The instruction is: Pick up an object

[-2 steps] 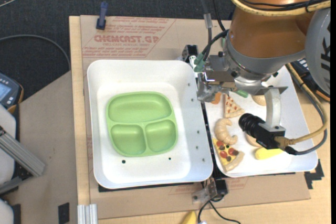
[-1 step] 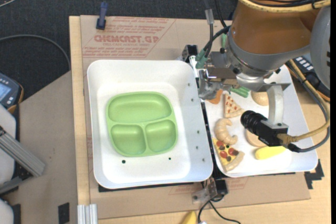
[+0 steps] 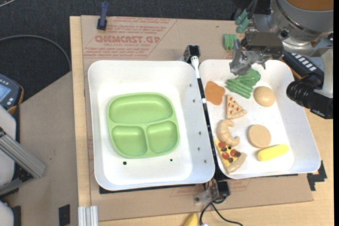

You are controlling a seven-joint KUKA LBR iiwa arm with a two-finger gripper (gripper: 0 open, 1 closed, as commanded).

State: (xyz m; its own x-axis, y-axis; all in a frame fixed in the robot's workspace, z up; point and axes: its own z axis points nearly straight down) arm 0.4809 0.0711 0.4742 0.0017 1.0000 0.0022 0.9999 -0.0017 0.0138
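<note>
- You can see the gripper (image 3: 242,65) hanging over the far end of the right bin (image 3: 304,137), close to the bin's top edge.
- The gripper sits right above the green bean bundle (image 3: 243,83). Its tip looks like it touches the top of the beans, but you cannot tell for sure.
- You cannot tell if the pincer is spread or pressed together, and you cannot see anything pinched in it.
- The toy food lies in the right bin. Next to the beans is a round tan bun (image 3: 264,96).
- An orange piece (image 3: 215,92) lies left of the beans, near the wall between the bins.
- A small pizza slice (image 3: 234,107) lies just below the beans.
- Lower down you see a croissant (image 3: 228,132), and it touches a bigger pizza slice (image 3: 231,156) at the near end.
- A flat round cookie (image 3: 259,136) lies right of the croissant, and a yellow piece (image 3: 273,152) lies just below it.
- The left bin (image 3: 100,114) holds a green tray with three parts (image 3: 143,124).
- Both bins sit on a brown cardboard sheet (image 3: 132,34).
</note>
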